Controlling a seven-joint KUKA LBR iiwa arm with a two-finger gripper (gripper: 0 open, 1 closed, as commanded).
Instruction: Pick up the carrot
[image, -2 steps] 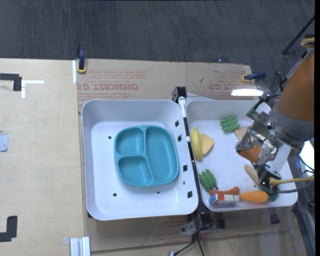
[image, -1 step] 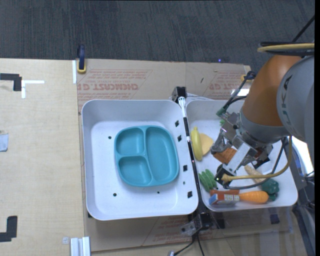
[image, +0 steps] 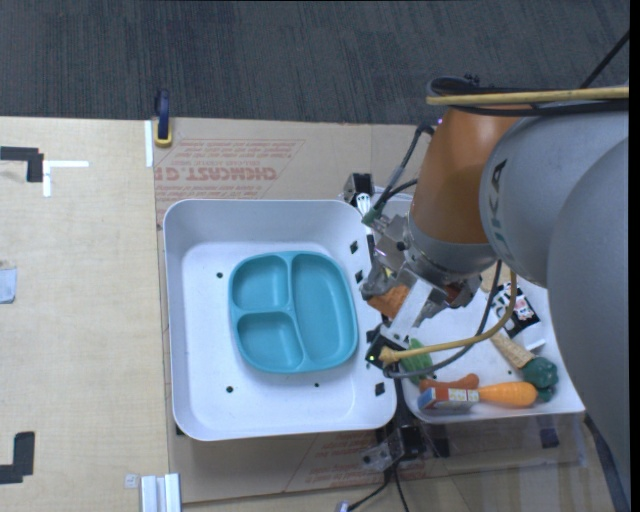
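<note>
A robotics lab: a cardboard-topped bench (image: 80, 300), two white bins (image: 180, 330), loose cables (image: 400, 180), toy food.

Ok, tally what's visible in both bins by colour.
Teal: 1, divided plate, left bin
Orange: 2, carrot and a smaller orange piece
Green: 2, dark round item, light green piece
Tan: 1, block
Multicoloured: 1, small packet
Total: 7 visible; the arm hides part of the right bin.
</note>
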